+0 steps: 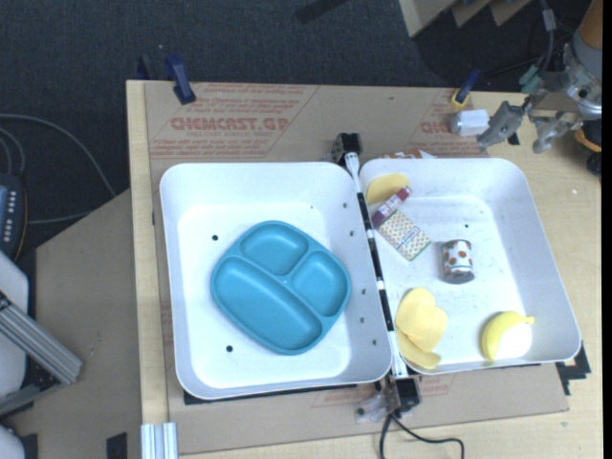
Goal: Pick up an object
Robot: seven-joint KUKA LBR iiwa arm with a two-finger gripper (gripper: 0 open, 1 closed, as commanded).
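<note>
Parked beyond the far right corner of the right bin [535, 194], the gripper [521, 127] is seen above the bench, well apart from everything inside; whether it is spread or pressed together cannot be told, and nothing is seen held in it.

No object is lifted yet. In the right bin, a small can [458, 260] is lying near the middle, a patterned box [404, 234] is set just left of it toward the left wall, and a yellow piece [383, 187] is tucked into the far left corner. Another yellow piece [420, 326] is draped near the near left corner, and a lemon [505, 336] is placed by the near right corner. A blue plate [279, 286] is laid in the middle of the left bin [182, 256].

Several failures are judged likely: the can may be rolled away by a glancing touch, the lemon may be squeezed out sideways, and pieces hugging the walls may be missed because the rim blocks a clean descent
</note>
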